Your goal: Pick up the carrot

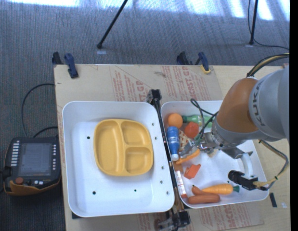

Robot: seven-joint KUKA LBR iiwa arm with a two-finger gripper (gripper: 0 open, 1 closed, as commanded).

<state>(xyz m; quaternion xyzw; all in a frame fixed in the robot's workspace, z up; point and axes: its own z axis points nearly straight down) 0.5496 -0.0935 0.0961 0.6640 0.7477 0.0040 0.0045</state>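
The carrot [218, 189] lies at the right bin's [257, 163] 6 o'clock edge, just above a sausage [203, 198], while the tool [199, 147], grip state unclear, hovers toward 11 o'clock.

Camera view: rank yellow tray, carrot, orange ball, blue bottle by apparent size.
1. yellow tray, by far.
2. carrot and blue bottle: similar length, too close to rank.
3. orange ball, smallest.
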